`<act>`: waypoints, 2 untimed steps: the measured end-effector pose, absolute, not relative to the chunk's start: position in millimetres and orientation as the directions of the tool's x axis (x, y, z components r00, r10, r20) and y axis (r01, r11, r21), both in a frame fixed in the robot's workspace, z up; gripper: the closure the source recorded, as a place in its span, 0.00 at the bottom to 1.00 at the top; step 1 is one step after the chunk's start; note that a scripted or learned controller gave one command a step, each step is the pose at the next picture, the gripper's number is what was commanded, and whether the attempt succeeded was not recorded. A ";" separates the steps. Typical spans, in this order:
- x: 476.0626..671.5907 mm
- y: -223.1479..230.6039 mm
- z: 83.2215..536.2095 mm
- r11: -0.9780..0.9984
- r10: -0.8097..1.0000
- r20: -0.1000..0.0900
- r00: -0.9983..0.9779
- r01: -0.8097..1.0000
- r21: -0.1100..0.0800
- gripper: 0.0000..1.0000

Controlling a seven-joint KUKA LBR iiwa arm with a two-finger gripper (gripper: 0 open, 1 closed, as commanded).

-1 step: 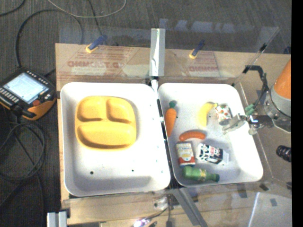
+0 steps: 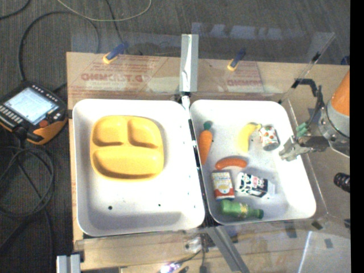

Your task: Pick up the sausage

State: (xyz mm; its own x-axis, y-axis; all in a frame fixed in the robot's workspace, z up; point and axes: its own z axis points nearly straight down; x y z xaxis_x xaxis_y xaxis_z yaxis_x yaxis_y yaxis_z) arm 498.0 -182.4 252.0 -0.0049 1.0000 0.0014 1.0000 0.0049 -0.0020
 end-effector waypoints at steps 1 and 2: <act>529.6 -162.2 173.0 -0.113 0.994 -0.001 0.113 0.994 -0.002 1.00; 601.6 -120.3 160.2 -0.209 0.978 -0.001 0.209 0.978 -0.003 1.00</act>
